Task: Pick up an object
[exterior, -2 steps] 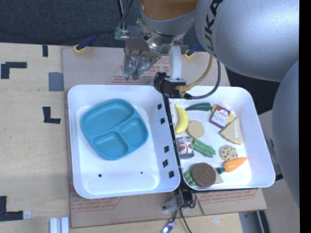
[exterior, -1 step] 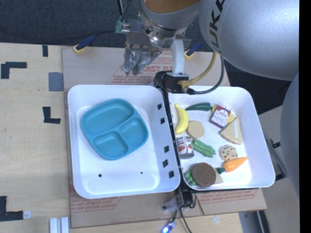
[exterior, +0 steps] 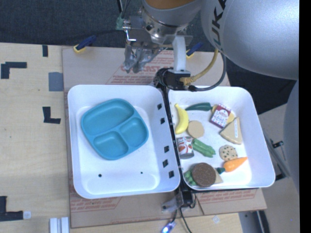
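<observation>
Nearest the camera, along the front wall of the right bin [exterior: 260,176], a round brown burger [exterior: 203,174] is seen, with an orange carrot [exterior: 235,163] just right of it and a speckled cookie [exterior: 227,152] behind the carrot. Further back in the right bin a small can [exterior: 185,147], a green pepper [exterior: 203,147], a tan disc [exterior: 196,129], a cheese wedge [exterior: 233,130], a yellow banana [exterior: 181,118], a red packet [exterior: 220,115] and a dark green pod [exterior: 198,107] are crowded together, presumably laid out as the stock to be picked from. Left of the right bin, the left bin [exterior: 116,186] holds a blue divided plate [exterior: 114,128], probably meant to receive items. Beyond the left bin, the gripper [exterior: 135,62] is held high over the desk [exterior: 29,120]; nothing is seen between its fingers, which appear nearly closed, though this is judged uncertainly
</observation>
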{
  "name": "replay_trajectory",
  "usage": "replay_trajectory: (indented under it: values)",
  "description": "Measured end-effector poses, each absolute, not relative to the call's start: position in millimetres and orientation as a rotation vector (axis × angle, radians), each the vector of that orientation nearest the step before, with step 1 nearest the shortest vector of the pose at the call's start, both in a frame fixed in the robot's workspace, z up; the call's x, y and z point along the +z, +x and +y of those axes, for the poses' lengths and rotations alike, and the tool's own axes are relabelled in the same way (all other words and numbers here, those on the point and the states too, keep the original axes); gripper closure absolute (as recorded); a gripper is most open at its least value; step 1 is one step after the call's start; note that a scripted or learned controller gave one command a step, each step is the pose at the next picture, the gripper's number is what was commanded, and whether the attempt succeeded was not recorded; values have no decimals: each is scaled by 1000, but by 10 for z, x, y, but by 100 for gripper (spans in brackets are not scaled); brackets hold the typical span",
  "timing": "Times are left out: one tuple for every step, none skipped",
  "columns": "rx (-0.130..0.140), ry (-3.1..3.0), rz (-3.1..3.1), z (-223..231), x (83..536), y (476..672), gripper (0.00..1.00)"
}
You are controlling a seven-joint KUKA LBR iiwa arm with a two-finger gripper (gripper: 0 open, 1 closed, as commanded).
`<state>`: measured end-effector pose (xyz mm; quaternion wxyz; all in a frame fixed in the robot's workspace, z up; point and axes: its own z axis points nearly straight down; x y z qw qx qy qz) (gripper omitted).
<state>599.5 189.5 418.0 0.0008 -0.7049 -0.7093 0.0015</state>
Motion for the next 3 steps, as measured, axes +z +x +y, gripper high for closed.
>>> replay_trajectory:
  values:
    - [6,-2210,-2229,1904,4275,5994,100]
    - [-4,-2215,-2228,2363,4565,6054,100]
    - [2,-2217,-2226,2342,4651,6054,100]
